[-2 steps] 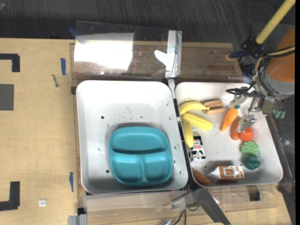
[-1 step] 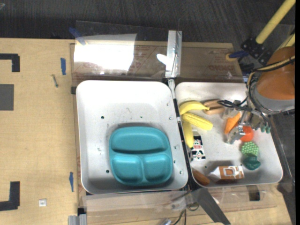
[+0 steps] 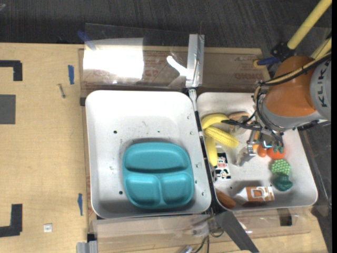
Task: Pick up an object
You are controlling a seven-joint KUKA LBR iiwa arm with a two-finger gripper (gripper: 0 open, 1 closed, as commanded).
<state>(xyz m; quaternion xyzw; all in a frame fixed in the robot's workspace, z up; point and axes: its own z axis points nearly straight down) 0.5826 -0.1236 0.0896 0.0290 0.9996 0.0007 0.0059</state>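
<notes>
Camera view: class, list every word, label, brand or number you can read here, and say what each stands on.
"KL": start of larger lettering on the grey arm, cut off at the frame edge.
Reddish print on the cardboard behind the bins: too blurred to read.
Label on the small orange packet: too small to read.

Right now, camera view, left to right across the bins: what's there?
teal divided plate → bananas → black-and-white cow-pattern toy → claw → green bumpy toy
</notes>
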